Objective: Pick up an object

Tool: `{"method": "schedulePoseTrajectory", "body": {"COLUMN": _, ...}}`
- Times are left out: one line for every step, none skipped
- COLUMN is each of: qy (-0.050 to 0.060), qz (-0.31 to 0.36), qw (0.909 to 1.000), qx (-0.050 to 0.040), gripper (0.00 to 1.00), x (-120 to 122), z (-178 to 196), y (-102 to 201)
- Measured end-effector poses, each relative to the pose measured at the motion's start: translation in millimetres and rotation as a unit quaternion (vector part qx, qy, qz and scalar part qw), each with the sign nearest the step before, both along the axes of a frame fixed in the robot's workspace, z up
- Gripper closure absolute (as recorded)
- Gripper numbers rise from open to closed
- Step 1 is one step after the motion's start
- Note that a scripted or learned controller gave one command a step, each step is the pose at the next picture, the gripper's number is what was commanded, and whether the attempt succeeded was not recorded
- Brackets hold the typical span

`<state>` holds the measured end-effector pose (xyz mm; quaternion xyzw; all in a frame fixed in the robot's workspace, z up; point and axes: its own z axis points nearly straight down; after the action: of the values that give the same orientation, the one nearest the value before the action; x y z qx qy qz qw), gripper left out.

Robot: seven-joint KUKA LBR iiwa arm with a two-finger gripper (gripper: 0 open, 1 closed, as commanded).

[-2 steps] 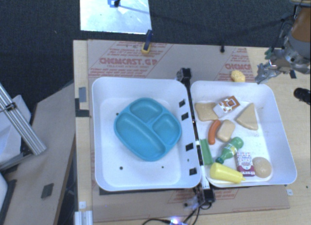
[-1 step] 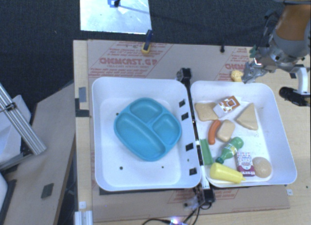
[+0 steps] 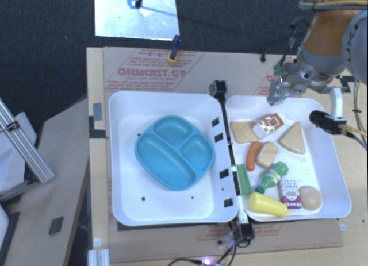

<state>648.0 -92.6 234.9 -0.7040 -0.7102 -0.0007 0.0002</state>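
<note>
The right bin [image 3: 328,161] holds several toy foods: a toast slice [image 3: 242,131], an orange-and-white carton [image 3: 269,124], a tan wedge [image 3: 293,139], a red sausage [image 3: 252,154], a beige piece [image 3: 267,154], a green bottle [image 3: 272,177], a green stick [image 3: 244,179], a yellow cone [image 3: 265,204], a red-and-white packet [image 3: 290,193] and a round tan disc [image 3: 310,196]. My gripper [image 3: 278,93] hangs over the bin's far rim, just above the carton, with nothing visibly held.
The left bin [image 3: 123,144] carries a blue sectioned plate [image 3: 174,151]. A black divider [image 3: 227,155] runs between the bins. A yellow-and-blue clip [image 3: 173,55] lies on the cardboard behind. A black cable fitting [image 3: 325,121] juts over the right bin's rim.
</note>
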Motion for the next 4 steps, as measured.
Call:
{"method": "schedulePoseTrajectory", "body": {"qy": 0.0, "qz": 0.0, "qw": 1.0, "qx": 0.0, "gripper": 1.0, "x": -9, "z": 0, "y": 43}}
{"method": "schedulePoseTrajectory", "body": {"qy": 0.001, "qz": 0.0, "qw": 1.0, "qx": 0.0007, "gripper": 1.0, "x": -22, "z": -15, "y": 99}}
{"method": "schedulePoseTrajectory", "body": {"qy": -0.001, "qz": 0.0, "qw": 1.0, "qx": 0.0002, "gripper": 1.0, "x": -18, "z": -7, "y": 132}}
{"method": "schedulePoseTrajectory", "body": {"qy": 0.0, "qz": -0.005, "qw": 1.0, "qx": -0.001, "gripper": 1.0, "x": -20, "z": -20, "y": 114}}
